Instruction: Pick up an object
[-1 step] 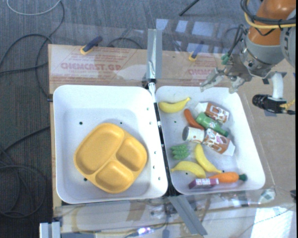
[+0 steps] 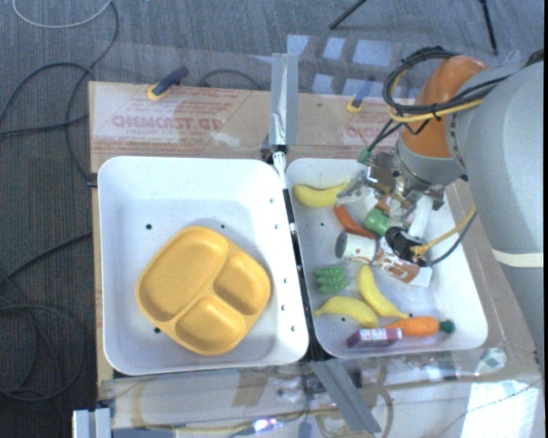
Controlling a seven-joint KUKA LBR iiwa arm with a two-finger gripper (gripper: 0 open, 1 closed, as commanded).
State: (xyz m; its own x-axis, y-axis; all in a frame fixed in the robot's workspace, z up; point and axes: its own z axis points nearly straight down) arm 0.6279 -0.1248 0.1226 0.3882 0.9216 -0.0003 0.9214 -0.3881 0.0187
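gripper (image 2: 395,215) low in right bin (image 2: 470,286) | crowded beneath: carrot (image 2: 352,219), white cylinder (image 2: 358,245) | bananas (image 2: 347,309), second carrot (image 2: 418,327) toward near rim | open floor beside yellow tray (image 2: 204,288) far left

1. Arm (image 2: 516,153): broad, smooth, pale grey casing, rounded in section.
2. Orange band (image 2: 443,94): glossy, dome-shaped, set above the wrist.
3. Cables (image 2: 420,108): black and yellow leads loop around the orange band; a further yellow lead runs lower down.
4. Gripper (image 2: 393,213): small assembly of metal, black and white parts, detail indistinct.
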